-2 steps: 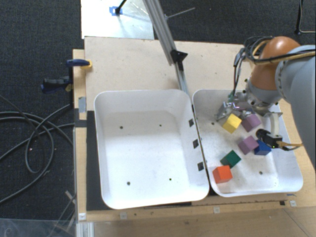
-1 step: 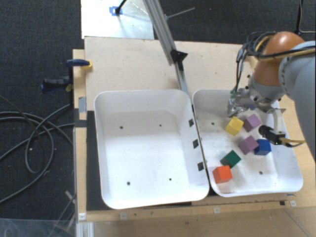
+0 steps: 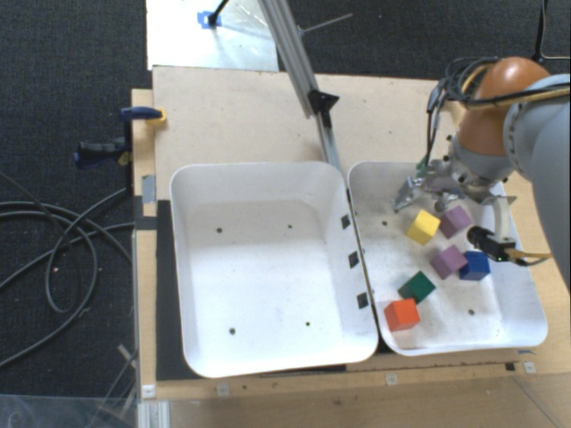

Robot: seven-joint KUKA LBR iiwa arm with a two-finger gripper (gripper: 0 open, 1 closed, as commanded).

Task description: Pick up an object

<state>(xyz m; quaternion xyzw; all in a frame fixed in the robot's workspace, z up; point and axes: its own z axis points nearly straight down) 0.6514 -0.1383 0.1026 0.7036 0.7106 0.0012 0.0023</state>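
— Where are the blocks?
— In the right bin (image 3: pixel 526 328). The yellow block (image 3: pixel 423 227) sits just under the tool (image 3: pixel 426 194).
— Is the tool holding it?
— No. Open or closed, I cannot tell.

1. The grey arm with the orange band (image 3: pixel 526 114) is cut off by the right edge.
2. The two-finger gripper (image 3: pixel 431 194) is seen from above; its finger gap cannot be judged.
3. The upper purple cube (image 3: pixel 456 220) is partly covered by the gripper body.
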